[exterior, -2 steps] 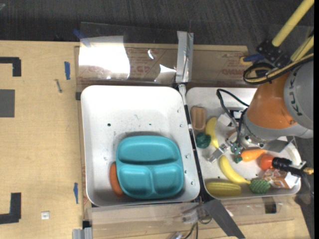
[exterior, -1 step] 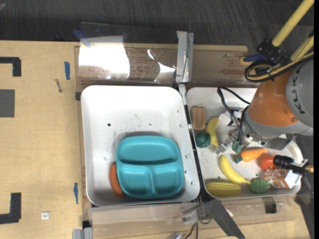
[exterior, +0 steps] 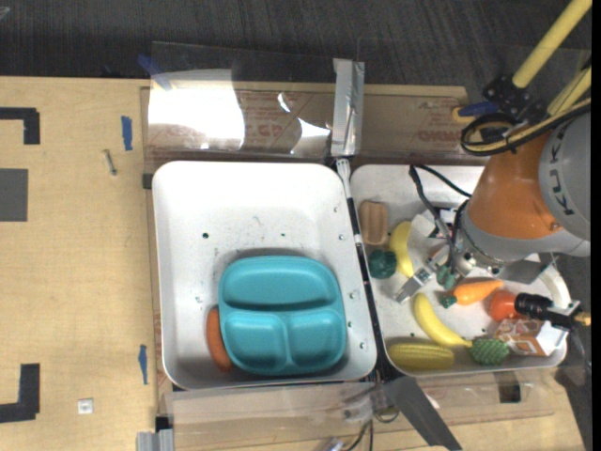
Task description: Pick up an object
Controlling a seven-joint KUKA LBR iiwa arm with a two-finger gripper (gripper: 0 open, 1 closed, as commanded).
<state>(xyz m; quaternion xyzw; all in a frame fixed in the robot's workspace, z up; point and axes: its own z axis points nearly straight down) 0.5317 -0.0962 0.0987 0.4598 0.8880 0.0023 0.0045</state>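
Note:
My gripper (exterior: 429, 279) is down in the right bin (exterior: 554, 360), below the grey wrist with its orange band (exterior: 512, 200). It stands open, with nothing that I can see between the fingers. It hovers among toy foods. A yellow banana (exterior: 437, 319) lies just below it, and a second banana (exterior: 402, 246) and a teal round piece (exterior: 381, 264) lie to its left. To its right sit an orange carrot (exterior: 475, 292) and a red tomato (exterior: 503, 305).
The right bin also holds a tan bread piece (exterior: 374, 220), a yellow corn cob (exterior: 420, 353), a green item (exterior: 488, 349) and a small box (exterior: 528, 336). In the left bin (exterior: 188, 205), a teal divided plate (exterior: 282, 313) covers an orange object (exterior: 216, 338).

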